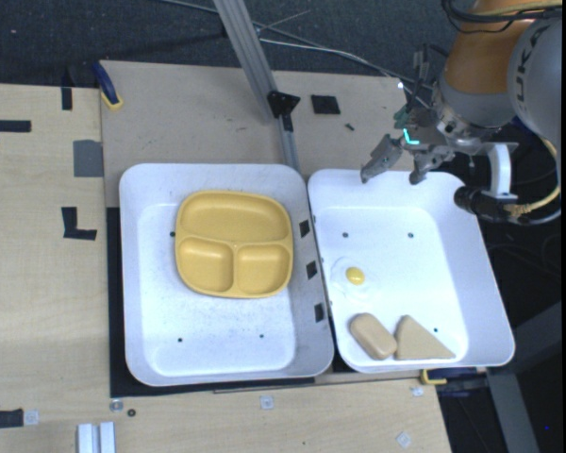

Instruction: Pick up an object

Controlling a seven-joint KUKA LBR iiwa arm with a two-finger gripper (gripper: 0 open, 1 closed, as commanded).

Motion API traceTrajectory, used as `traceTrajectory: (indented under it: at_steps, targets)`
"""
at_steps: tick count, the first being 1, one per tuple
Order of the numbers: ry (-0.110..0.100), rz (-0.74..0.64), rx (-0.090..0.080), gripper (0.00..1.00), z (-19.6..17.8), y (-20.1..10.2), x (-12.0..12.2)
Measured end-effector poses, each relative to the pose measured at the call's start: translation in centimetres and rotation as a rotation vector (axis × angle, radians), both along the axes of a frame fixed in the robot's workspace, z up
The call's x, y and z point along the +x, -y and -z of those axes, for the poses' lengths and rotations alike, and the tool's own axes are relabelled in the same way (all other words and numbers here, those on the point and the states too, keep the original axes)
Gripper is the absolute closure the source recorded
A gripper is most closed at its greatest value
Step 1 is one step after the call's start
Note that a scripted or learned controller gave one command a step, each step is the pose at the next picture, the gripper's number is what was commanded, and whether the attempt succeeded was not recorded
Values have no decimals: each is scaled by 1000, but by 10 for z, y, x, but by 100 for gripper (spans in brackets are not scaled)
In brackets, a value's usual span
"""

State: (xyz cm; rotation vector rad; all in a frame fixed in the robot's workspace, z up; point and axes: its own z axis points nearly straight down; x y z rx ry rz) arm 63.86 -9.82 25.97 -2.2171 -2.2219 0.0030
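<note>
grey arm (547,55) at the view's two o'clock, with a broad orange band (495,41) above the wrist; black cables loop over it, and a metal gripper (394,170) with two dark fingers carries a small teal light

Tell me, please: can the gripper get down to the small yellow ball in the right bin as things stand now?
Probably yes. The gripper hangs open over the far edge of the right bin, and the yellow ball lies alone on the bin floor, apart from the two tan pieces nearer the front.
</note>
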Motion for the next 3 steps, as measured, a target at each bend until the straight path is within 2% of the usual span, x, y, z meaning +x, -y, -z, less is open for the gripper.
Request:
traceTrajectory:
  at_steps: [1, 2, 3]
  targets:
    - [2, 0, 0, 0, -1, 0, 0]
    - [-2, 1, -2, 0, 47, 3, 7]
    - [-3, 1, -2, 0, 112, 6, 7]
